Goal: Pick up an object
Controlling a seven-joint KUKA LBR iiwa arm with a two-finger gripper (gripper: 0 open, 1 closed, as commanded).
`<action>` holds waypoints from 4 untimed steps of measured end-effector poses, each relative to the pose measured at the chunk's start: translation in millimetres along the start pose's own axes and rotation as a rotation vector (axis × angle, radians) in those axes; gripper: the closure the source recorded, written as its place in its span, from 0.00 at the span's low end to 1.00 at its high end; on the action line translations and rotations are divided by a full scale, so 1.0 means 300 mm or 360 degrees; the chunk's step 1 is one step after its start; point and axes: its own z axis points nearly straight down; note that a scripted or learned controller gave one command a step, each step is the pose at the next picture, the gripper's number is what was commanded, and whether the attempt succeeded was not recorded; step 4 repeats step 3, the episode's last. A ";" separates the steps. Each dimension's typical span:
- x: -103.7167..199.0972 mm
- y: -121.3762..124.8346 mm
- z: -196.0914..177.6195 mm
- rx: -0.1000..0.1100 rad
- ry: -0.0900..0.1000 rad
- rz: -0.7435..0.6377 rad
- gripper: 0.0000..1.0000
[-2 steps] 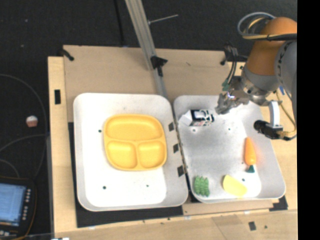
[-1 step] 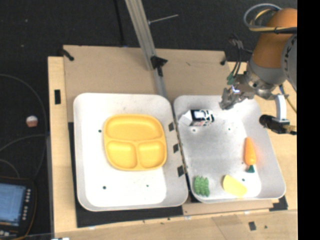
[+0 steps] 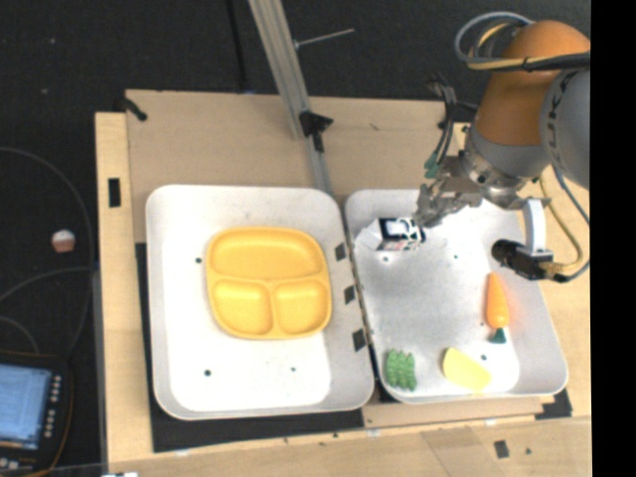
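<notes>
Now, on the tabletop [image 3: 248, 137], the left bin [image 3: 179, 366] has a yellow tray [image 3: 268, 280] with three parts. Next, the right bin [image 3: 437, 276] has a green thing [image 3: 399, 368], a yellow thing [image 3: 465, 369] and an orange carrot [image 3: 496, 303] along its near and right sides. Up at its far left corner, the gripper [image 3: 429, 217] hangs just beside a small black and white thing [image 3: 399, 232], and I cannot tell how the gripper stands.

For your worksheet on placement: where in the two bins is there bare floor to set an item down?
Left bin: a strip surrounds the yellow tray. Right bin: the middle is bare. Crowded by the gripper, and along the near edge: green piece, yellow piece, carrot.
</notes>
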 end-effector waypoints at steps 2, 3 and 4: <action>0.361 -0.115 -0.002 0.0003 -0.0001 0.0000 1.00; 0.533 -0.159 -0.016 0.0002 0.0002 -0.0003 1.00; 0.533 -0.159 -0.016 0.0002 0.0002 -0.0003 1.00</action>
